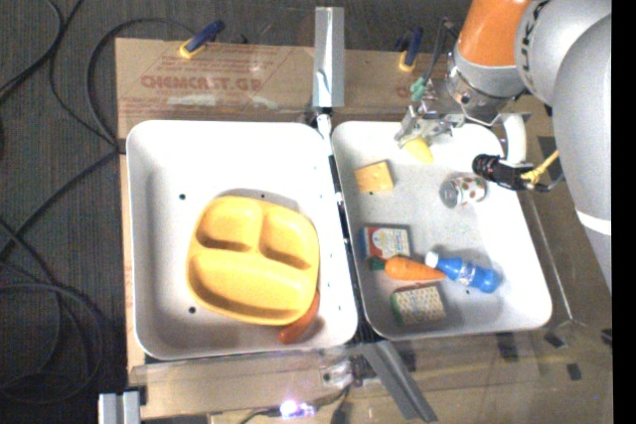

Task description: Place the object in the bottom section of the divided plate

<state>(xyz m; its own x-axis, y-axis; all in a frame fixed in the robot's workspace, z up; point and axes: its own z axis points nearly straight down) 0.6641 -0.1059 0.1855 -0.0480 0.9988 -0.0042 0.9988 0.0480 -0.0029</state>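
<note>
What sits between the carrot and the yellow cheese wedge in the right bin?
A small red-and-green packet lies between the carrot and the cheese wedge, seen in the camera view.

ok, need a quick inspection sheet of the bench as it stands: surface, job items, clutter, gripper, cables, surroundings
Surface: two white bins side by side, left bin, right bin, on a cardboard sheet.
Job's things: yellow divided plate in the left bin; a small yellow object sits right under the gripper in the right bin.
Clutter: cheese wedge, small can, carrot, blue bottle, flat packet, sponge-like block; an orange-red item by the plate's lower edge.
Gripper: over the right bin's top corner; hold not clear.
Cables: loose on the floor, left.
Surroundings: dark carpet, blue clamps on the cardboard.
</note>
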